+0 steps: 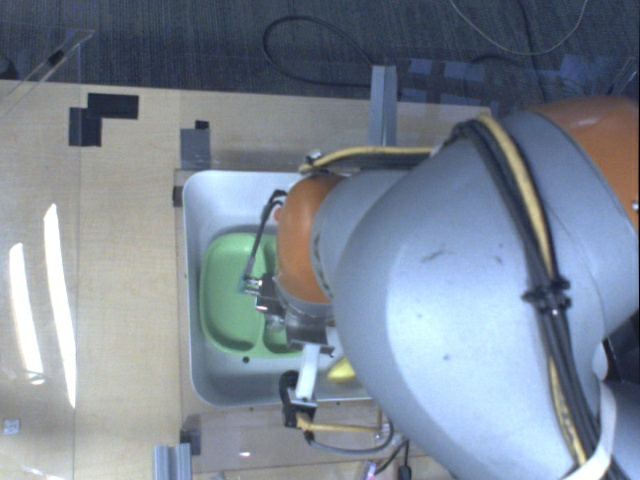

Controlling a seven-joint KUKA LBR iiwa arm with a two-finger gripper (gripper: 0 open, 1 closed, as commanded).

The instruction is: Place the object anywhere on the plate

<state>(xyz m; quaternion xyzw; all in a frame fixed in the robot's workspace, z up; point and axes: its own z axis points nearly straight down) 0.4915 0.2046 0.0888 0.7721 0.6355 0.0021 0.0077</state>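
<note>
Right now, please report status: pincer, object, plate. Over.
Wrist over green plate, right side. Yellow object in white bin at plate's edge, mostly under arm; on or off plate unclear. Arm hides the rest.

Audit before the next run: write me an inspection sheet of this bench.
Surface: pale wooden bench, glare streaks at left; white bin on it.
Job's things: green plate in the bin; pale yellow object beside it, mostly under the arm, seemingly off the plate.
Clutter: nothing seen.
Grippers: arm's wrist over the plate's right side.
Cables: black loop on the carpet; bundle strapped along the arm.
Surroundings: dark carpet; black marks on the bench; grey posts at the bin's corners.
</note>
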